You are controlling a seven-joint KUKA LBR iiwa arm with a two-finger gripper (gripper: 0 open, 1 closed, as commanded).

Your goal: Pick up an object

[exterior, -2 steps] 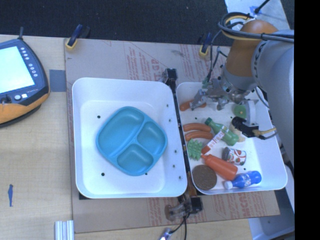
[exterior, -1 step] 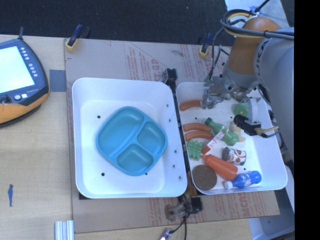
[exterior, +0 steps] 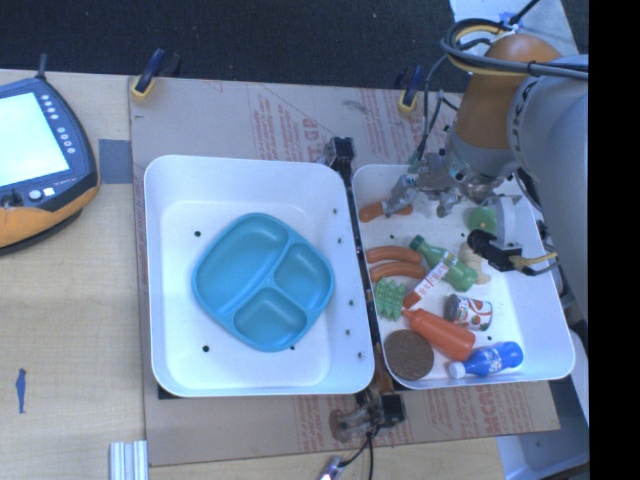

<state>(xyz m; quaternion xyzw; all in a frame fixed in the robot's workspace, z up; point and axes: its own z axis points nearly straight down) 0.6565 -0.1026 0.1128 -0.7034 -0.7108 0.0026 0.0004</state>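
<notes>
Gripper (exterior: 422, 196) low over right bin (exterior: 553, 343).

Both white bins, the left one (exterior: 165, 268) and the right one (exterior: 545, 338), look like smooth, slightly glossy plastic. The blue divided plate (exterior: 262, 281) is smooth plastic with a soft sheen. The surface (exterior: 60, 308) is pale wood with a matt finish, and a sheet of matt brown cardboard (exterior: 260, 118) with red print lies under the bins. The blue bottle (exterior: 492, 359) shines like glossy plastic. The brown round disc (exterior: 409, 354) looks matt and finely rough.
</notes>
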